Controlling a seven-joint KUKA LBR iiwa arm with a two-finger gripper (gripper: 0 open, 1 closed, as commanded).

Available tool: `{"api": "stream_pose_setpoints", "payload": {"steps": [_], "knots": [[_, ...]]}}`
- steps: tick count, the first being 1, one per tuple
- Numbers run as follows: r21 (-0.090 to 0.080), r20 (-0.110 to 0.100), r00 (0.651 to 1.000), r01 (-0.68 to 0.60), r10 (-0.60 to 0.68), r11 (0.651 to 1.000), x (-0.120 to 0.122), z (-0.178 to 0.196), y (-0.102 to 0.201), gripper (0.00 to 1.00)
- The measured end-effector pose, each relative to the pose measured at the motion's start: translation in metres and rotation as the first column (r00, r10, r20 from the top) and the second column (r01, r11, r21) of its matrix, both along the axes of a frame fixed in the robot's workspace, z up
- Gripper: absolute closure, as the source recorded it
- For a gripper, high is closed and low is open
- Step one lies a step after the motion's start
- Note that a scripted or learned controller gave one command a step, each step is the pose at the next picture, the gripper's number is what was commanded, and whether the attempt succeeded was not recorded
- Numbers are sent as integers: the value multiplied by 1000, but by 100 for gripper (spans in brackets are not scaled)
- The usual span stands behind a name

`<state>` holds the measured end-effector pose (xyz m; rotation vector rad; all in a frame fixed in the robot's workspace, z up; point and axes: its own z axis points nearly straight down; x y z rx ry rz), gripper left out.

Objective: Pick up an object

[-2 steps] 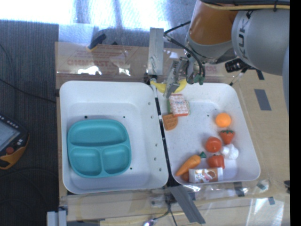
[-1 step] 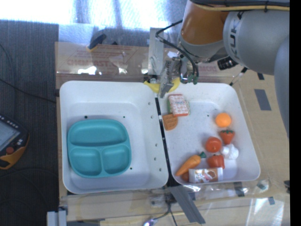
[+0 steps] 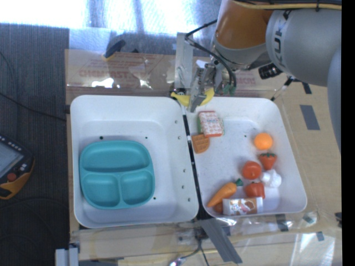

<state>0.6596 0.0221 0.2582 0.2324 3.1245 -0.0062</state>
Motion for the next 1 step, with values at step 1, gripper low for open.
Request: {"api": "stream_pose_setpoints", "payload": {"steps": [1], "knots": [[5,-6,997,77,-77,997,-50,-7,16,100]]}}
